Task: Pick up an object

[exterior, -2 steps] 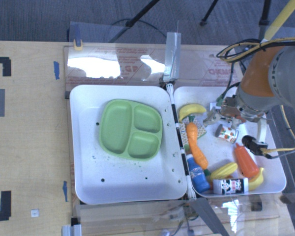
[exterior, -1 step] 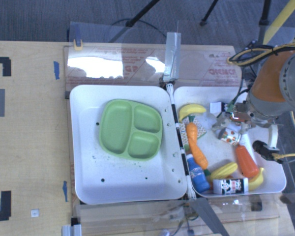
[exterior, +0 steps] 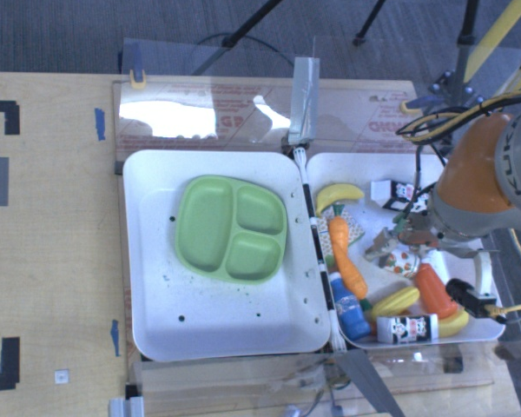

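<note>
Right bin [exterior: 495, 330]: carrot [exterior: 348, 258], bananas, bottles, all resting. Gripper [exterior: 398, 241] low among them; its grasp cannot be told. Nothing lifted; pick outstanding.

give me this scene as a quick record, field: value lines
left bin: holds a green divided plate
right bin: crowded with toy items
near divider: banana, carrot, blue bottle
front edge: white bottle with black print, lying on its side
arm: grey with orange band, above right bin
gripper: low among the items, grasp unclear
</note>
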You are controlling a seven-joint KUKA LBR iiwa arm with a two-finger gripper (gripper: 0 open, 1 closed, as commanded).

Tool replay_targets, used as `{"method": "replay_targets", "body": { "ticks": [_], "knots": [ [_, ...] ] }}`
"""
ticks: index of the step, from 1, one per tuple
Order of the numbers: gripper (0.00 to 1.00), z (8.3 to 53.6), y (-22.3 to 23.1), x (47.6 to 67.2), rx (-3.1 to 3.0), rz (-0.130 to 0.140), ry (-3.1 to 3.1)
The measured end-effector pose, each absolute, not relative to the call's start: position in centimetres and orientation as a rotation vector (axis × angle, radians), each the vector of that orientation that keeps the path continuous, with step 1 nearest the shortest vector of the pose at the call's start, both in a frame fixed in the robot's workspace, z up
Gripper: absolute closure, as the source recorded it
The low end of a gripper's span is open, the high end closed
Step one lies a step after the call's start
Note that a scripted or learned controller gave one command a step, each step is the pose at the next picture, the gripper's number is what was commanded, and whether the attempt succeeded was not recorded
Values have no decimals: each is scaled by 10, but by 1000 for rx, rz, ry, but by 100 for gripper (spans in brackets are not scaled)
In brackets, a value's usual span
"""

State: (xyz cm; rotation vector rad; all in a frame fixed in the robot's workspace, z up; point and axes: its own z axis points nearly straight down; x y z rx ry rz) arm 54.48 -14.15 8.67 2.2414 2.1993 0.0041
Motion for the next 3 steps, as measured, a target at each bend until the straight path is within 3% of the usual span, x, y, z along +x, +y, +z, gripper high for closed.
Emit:
{"method": "replay_targets", "body": {
  "ticks": [1, 2, 3],
  "knots": [
    [100, 98, -143, 546, 2241, 9, 2193],
    [100, 101, -105, 559, 2331, 0, 2104],
    [100, 185, -87, 624, 2088, 1, 2345]
  ]
}}
